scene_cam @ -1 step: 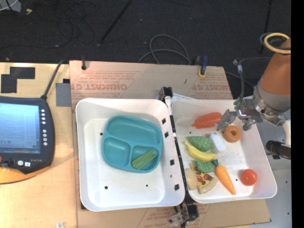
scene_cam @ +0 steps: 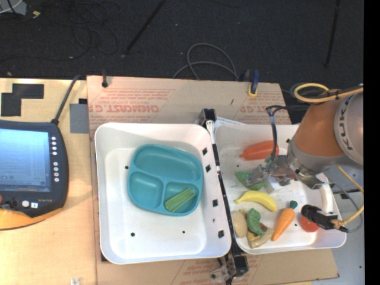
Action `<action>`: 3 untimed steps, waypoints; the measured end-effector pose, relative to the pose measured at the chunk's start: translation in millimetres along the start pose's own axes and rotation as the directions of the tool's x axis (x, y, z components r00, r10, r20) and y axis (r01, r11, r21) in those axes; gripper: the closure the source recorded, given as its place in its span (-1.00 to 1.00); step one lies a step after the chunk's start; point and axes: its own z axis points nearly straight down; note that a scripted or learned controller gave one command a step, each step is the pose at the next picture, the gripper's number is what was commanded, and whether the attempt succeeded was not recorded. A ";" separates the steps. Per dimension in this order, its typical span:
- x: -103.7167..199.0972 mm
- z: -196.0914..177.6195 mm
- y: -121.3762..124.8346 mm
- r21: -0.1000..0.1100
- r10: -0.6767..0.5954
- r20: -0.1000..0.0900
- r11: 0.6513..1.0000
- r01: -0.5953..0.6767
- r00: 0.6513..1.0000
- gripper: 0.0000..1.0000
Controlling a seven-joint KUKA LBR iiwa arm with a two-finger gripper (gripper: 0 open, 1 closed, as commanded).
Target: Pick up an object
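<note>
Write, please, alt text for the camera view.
The gripper reaches low into the right bin among toy foods: banana, carrot, red pepper. The left bin holds a teal tray with a green piece.

The hand (scene_cam: 265, 174) hangs low in the right bin (scene_cam: 237, 136) above the banana (scene_cam: 257, 199).

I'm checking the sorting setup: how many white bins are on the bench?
2. The left bin holds a teal divided tray with a green piece in one compartment. The right bin holds toy foods, including a banana and a carrot, with the gripper reaching in.
</note>
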 end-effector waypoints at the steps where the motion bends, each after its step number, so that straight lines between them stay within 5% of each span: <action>1: 45.0 11.6 -51.7 -0.023 0.005 0.016 1.000 -0.005 1.000 -1.00; 2: 54.4 23.4 -80.7 0.017 0.002 -0.002 1.000 -0.002 1.000 -1.00; 3: 51.5 13.4 -80.2 0.017 0.009 -0.001 1.000 -0.009 1.000 1.00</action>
